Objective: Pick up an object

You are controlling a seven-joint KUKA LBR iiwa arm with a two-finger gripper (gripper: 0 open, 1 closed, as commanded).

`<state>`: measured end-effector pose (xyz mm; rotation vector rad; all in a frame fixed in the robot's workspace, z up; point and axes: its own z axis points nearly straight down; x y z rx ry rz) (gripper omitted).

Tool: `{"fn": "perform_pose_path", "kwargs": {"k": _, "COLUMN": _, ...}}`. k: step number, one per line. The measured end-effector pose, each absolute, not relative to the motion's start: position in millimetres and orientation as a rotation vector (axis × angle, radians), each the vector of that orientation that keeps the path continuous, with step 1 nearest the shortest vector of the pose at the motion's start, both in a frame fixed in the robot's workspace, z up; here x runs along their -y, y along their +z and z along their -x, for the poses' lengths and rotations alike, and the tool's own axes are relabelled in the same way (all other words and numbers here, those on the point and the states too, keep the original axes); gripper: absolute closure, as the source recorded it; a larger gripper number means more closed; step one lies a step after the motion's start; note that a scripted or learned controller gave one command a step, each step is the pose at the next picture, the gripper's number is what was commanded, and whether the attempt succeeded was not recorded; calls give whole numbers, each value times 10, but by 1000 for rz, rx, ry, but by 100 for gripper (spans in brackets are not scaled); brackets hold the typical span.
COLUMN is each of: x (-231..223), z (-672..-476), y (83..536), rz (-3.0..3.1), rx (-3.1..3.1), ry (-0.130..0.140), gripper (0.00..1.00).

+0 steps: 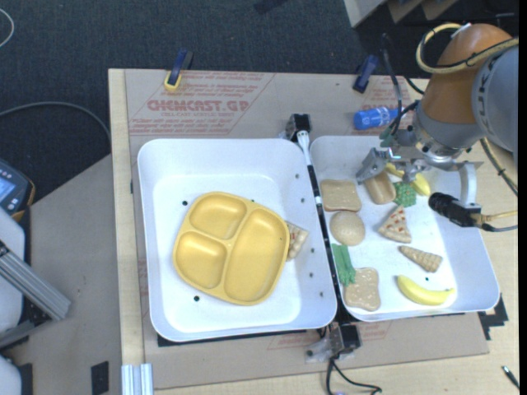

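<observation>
Your gripper (pixel 394 169) hovers low over the right bin (pixel 486 262) — fingers spread wide around toy food, gripping nothing.

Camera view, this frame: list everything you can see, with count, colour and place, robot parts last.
White bins: two, side by side on the bench.
Divided plate: one, yellow, middle of the left bin.
Small tan piece: one, at the plate's right edge, left bin.
Bread slice: one, tan, upper left of the right bin.
Round bun: one, beige, below the bread slice.
Pizza slice: one, orange-red, centre of the right bin.
Cone: one, tan, below the pizza slice.
Banana: one, yellow, lower right of the right bin.
Green piece: one, lower left of the right bin.
Clamps: two, on the bench's far edge.
Gripper: one, grey, over the right bin's upper part.
</observation>
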<state>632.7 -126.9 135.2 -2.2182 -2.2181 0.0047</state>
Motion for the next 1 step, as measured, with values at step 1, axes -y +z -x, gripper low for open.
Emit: {"fn": "perform_pose_path", "kwargs": {"k": 1, "x": 1262, "z": -6335, "y": 843, "rz": 2221, "rx": 2220, "ry": -1, "gripper": 0}}
